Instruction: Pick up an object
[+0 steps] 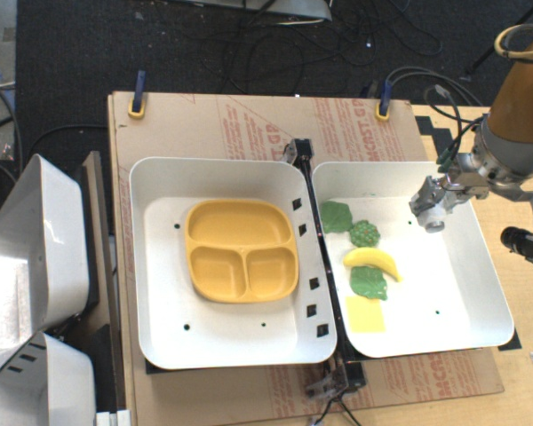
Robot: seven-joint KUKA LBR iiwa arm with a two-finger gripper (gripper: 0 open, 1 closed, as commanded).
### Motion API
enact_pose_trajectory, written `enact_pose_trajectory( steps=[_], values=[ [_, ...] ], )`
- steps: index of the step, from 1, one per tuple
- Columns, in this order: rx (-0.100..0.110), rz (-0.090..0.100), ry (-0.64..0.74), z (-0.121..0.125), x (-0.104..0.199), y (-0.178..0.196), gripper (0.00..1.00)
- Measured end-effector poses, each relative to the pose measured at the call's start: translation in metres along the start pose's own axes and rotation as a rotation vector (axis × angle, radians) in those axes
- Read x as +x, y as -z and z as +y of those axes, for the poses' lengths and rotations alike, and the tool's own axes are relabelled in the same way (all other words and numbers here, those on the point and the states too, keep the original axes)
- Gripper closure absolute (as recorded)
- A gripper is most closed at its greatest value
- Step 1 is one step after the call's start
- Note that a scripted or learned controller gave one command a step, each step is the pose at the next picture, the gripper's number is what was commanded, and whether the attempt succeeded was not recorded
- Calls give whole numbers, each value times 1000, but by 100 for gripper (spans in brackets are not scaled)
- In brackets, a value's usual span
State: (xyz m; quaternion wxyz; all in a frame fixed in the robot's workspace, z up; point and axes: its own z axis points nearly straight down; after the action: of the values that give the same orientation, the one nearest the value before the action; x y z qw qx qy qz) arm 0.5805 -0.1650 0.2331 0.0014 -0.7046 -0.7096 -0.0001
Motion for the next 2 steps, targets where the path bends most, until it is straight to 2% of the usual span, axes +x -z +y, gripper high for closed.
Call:
enact_pose_trajectory(
  steps=[2],
  values=[
    [-1, 0, 2, -15, 114, -8, 100]
  ],
)
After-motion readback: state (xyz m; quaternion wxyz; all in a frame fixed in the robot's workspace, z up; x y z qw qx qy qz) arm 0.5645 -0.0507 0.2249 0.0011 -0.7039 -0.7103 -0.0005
